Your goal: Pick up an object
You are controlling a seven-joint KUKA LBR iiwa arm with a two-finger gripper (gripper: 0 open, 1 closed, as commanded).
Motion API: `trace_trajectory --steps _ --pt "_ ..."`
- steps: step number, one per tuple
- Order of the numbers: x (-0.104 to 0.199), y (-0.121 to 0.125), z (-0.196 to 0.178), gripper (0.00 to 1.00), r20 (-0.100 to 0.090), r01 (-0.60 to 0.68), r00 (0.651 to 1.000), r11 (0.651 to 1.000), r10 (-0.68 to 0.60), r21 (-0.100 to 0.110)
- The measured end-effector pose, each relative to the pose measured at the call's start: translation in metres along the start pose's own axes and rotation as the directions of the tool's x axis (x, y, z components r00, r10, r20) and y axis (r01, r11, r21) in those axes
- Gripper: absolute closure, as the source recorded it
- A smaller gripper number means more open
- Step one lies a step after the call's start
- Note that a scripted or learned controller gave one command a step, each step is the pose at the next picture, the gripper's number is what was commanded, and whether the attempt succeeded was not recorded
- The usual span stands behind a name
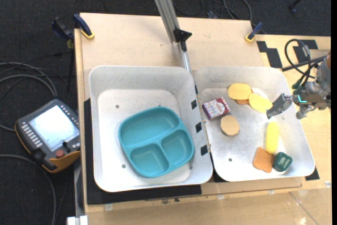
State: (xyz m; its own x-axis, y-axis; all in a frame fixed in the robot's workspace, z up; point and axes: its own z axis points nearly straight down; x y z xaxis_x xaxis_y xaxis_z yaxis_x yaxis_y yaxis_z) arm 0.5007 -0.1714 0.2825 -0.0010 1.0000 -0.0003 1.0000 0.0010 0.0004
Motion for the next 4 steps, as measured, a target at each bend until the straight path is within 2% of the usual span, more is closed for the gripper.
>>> trace_trajectory --steps 2,3,4 --pt "-0.01 0.012 0.108 0.0 -0.001 -0.002 1.0 1.0 0.002 0.006" --pt "-0.006 0.015 0.171 0.0 -0.002 -0.001 1.0 1.0 0.001 0.007" --pt "-0.007 0.017 0.157 1.0 0.0 -0.001 1.0 1.0 0.001 0.0"
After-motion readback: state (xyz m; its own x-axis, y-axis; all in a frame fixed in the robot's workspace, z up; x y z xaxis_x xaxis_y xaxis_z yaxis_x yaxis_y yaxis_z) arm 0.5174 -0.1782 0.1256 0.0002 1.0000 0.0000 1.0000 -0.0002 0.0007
